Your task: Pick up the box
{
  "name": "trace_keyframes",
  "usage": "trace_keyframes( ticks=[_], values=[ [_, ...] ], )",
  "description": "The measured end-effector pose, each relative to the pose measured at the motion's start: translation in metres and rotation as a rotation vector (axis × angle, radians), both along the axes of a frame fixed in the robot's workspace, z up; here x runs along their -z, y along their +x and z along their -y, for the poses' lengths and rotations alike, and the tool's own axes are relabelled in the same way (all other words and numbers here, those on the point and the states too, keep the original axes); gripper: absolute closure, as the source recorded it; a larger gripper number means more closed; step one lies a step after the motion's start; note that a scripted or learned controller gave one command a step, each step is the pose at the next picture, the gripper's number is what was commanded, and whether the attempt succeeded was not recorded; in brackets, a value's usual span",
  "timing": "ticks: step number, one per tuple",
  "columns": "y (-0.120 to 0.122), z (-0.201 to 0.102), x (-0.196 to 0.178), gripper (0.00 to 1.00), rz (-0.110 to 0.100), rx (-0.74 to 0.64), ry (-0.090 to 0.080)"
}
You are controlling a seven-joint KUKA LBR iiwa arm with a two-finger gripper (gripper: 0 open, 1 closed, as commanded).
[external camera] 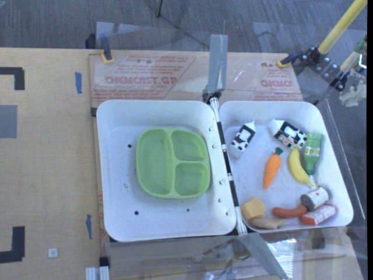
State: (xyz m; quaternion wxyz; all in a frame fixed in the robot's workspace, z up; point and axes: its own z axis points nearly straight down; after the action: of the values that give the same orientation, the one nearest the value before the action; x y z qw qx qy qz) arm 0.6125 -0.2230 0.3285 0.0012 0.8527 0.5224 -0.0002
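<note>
while the green tray (173,163) fills the left bin (111,174), the box (319,215) sits in the right bin (335,156).

Light: even, diffuse, moderately bright overhead | Shadows: faint, soft under the green plate (173,163) | Glare: pale sheen on clear sheeting (280,252) at bottom edge | Focus: slightly soft overall, small toys lack fine detail | Distortion: none evident

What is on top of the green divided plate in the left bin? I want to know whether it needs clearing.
Nothing lies on the green plate: all three compartments show bare. It rests flat on the left bin floor; whatever is beneath it is covered by the plate itself.
</note>
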Motion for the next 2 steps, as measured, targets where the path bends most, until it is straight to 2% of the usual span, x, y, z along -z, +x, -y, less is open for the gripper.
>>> trace_keyframes(
  ticks=[2],
  values=[
    [0.0042,-0.0029,-0.0191,1.00,0.001,-0.010,-0.005]
  ],
)
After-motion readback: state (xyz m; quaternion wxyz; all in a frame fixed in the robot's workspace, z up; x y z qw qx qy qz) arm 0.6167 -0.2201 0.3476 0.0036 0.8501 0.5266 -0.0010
